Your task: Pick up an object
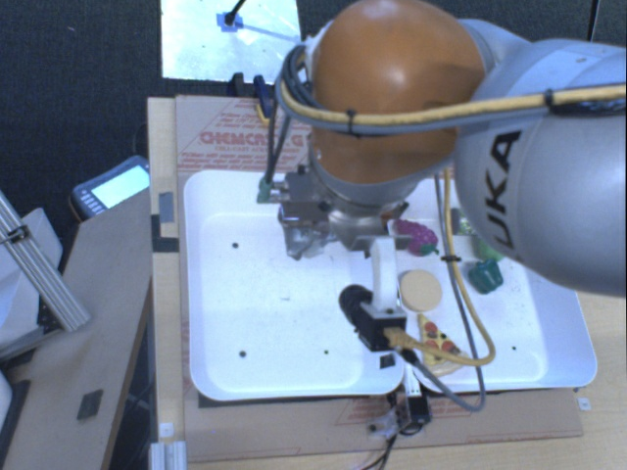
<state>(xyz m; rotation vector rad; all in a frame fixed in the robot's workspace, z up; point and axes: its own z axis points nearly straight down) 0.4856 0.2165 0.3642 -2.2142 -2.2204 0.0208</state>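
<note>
Showing my claw low over the bare left part of the white bin, under the orange band of my arm. Whether the claw stands apart or together I cannot tell, since my own wrist is in the way; nothing is seen held in it.

Candidate objects lie to the claw's right in this view, apart from it:
- (a) a magenta piece with a green end, close under my wrist;
- (b) a flat tan disc just below it;
- (c) a teal block toward the bin's right side;
- (d) a yellow wedge with red spots, like a toy pizza slice, near the front wall.

All appear to be small, light, stiff toy pieces, unlikely to break but, I judge, smooth enough to slip. The disc and the wedge lie flat and offer only thin edges. I judge the teal block the better hold, taken across two opposite sides. The magenta piece comes second, taken across its narrow middle.
</note>
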